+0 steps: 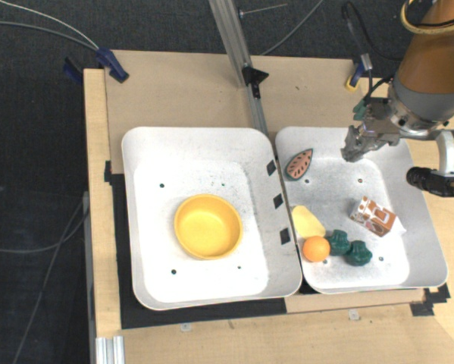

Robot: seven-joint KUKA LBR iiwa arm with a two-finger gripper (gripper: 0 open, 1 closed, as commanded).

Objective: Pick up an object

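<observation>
1. Gripper [353, 152] hung at the upper right of the frame, over the top edge of the right bin [420, 268]; whether its jaws were open or shut could not be told, and nothing showed between them.
2. Leaf-shaped pink object [299, 163] lay nearest, just left of and slightly below the gripper, apart from it, its long axis slanting from lower left to upper right.
3. Brown-and-white box [374, 217] lay below the gripper, tilted.
4. Yellow piece [307, 221], orange ball [316, 249] and green toy [349, 249] clustered lower in the same bin.
5. Yellow bowl [207, 226] sat in the left bin [147, 173].
</observation>
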